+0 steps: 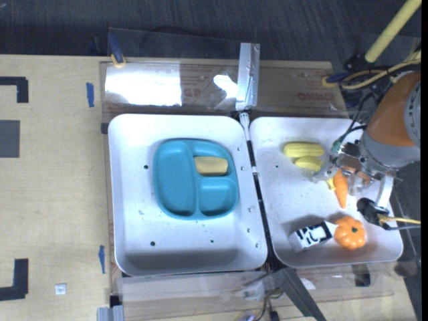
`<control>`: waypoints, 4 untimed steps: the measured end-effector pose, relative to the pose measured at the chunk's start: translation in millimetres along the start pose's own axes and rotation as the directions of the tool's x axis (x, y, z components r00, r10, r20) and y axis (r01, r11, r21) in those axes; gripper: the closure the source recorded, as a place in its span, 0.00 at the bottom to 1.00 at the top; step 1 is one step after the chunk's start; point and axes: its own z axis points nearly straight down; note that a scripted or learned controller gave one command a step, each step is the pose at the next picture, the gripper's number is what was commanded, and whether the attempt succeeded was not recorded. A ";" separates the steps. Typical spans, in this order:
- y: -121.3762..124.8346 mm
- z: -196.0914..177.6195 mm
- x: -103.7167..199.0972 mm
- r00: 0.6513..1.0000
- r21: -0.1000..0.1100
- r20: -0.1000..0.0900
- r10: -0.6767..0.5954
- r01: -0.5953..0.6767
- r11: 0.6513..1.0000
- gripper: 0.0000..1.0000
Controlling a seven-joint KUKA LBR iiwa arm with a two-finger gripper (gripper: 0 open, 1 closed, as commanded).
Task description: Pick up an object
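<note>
Carrot [341, 189] lies just beneath the claw [348, 168], right bin [281, 199].

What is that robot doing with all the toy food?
The robot arm is reaching into the right bin to try to pick something up. Its gripper is low over a small carrot, close to some yellow bananas. I cannot tell if it has grabbed the carrot. A little pumpkin and a black and white box sit near that bin's front edge. In the left bin is a blue divided plate with a yellow piece of food in one compartment.
</note>
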 end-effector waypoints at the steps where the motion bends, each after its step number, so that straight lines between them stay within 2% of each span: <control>1: 0.2 -6.1 0.6 1.000 0.004 0.000 -0.002 0.002 1.000 1.00; 2: -20.6 7.7 16.9 0.999 -0.012 0.002 0.032 -0.032 0.999 1.00; 3: -19.8 8.1 -38.8 1.000 -0.009 -0.001 0.016 -0.016 1.000 1.00; 4: -10.7 -106.4 21.8 0.999 -0.009 -0.001 0.041 -0.041 0.999 1.00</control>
